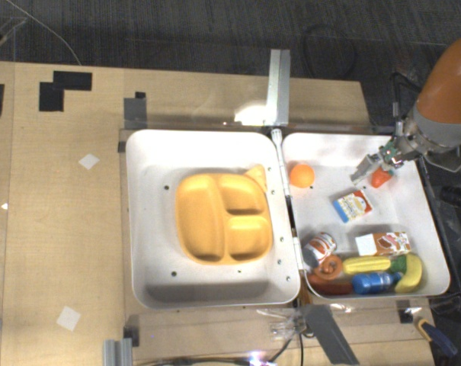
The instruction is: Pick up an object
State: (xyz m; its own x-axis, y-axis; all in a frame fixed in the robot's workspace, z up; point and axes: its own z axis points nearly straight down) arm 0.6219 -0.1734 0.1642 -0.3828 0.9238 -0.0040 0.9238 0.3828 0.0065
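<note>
The gripper hangs low over the upper right part of the right-hand bin, its metal fingers splayed toward the left, and a small red-orange object sits just beside and partly beneath them. Whether the tips are closed on that piece or merely next to it cannot be told from this angle, so no grasp can be claimed. The arm reaches in from the right with its orange band over the bin's far corner, a pose that suits a descent on that one loose item, which lies apart from the rest and looks like the likely target.

An orange ball rests near the divider, a small carton lies mid-bin, and the near edge is crowded with a can, a yellow banana, a blue toy and another small box, packed touching one another, probably because they have slid to the lower side.

The left-hand bin holds a yellow compartment tray, lying flat near its centre.

Both bins sit on a pale wooden bench, with dark carpet beyond
</note>
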